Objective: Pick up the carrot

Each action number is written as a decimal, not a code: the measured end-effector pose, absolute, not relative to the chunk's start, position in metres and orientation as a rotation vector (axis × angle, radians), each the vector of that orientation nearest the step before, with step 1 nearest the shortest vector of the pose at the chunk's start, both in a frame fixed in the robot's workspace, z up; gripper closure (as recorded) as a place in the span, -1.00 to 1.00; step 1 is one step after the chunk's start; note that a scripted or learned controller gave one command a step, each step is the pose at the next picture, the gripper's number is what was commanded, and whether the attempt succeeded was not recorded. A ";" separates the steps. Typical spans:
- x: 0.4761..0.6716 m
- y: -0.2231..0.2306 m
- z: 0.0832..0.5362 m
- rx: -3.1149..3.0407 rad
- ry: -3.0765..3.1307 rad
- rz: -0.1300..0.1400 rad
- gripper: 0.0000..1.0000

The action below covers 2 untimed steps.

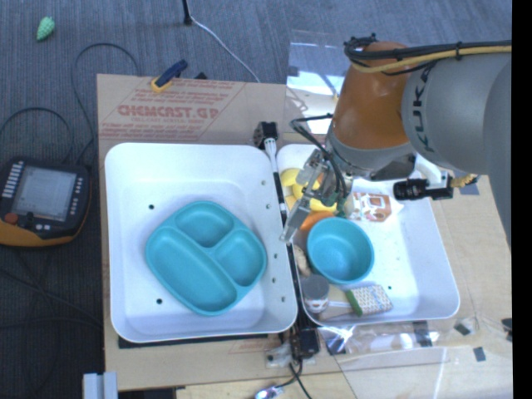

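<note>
Reaching phase: gripper (309, 196) hanging low over the left edge of the right bin (432, 248), just above the carrot (312, 220). Fingers' state impossible to tell. Carrot lying as an orange sliver wedged between a yellow item (290, 183) and the blue bowl (339, 252), touching the bowl's rim. Next move calling for a short descent and a closing on the carrot. Crowding it: bowl, yellow item, bin wall. Sponge (368, 299) nearby; blue divided plate (206, 256) sitting in the left bin (133, 181).
</note>
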State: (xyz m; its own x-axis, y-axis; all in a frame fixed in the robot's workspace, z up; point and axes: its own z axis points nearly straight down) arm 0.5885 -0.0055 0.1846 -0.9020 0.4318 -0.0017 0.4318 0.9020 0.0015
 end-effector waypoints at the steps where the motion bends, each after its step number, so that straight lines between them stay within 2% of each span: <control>1: 0.589 -0.006 0.185 0.695 3.062 0.002 -1.00; 2: 0.589 -0.006 0.185 0.695 3.062 0.002 -1.00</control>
State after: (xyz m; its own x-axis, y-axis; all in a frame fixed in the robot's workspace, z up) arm 0.5885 -0.0055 0.1846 -0.9020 0.4318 -0.0017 0.4318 0.9020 0.0015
